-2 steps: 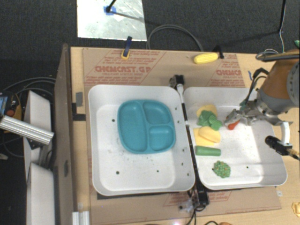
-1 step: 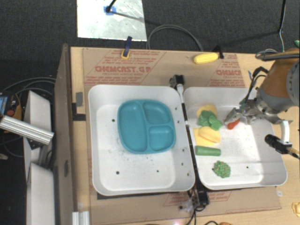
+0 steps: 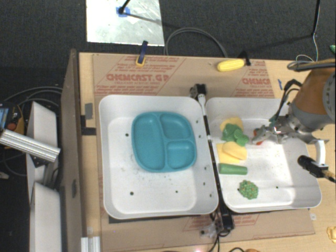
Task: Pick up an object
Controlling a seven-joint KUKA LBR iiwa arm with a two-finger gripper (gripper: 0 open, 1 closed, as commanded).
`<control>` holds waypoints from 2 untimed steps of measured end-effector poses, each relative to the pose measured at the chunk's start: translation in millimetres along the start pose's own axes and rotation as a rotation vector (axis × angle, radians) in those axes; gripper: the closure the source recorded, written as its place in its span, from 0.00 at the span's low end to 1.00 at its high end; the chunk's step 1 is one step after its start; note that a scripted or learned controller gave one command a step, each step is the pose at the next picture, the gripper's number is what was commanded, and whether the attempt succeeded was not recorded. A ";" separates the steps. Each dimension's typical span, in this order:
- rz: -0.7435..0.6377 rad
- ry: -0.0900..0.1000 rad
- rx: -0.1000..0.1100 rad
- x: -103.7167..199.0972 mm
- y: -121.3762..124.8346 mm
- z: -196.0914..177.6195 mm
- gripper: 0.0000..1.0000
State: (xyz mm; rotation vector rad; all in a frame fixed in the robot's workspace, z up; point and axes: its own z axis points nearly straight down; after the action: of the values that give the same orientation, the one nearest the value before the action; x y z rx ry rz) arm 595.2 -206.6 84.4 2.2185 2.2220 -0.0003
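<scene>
Pincer (image 3: pixel 264 133) | finger state cannot be told | nothing seen held | green plastic toy (image 3: pixel 234 135) just beside | pickup not yet done

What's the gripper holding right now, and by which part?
Nothing visible: the gripper sits low in the right bin, apart from the food pieces.

A robotics lab, we'd say.
We see a cardboard-covered bench (image 3: pixel 157 75), loose cables (image 3: pixel 31 96) at left, a clamp (image 3: pixel 231 64) at top, and two white bins (image 3: pixel 113 156).
</scene>
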 end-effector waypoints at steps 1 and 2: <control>-0.003 0.000 -0.004 0.4 15.3 -1.1 0.00; 0.000 0.000 0.000 0.0 2.2 0.0 0.00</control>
State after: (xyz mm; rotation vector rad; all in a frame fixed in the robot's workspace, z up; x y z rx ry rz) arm 597.5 -206.6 84.4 2.2188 2.2218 -0.0005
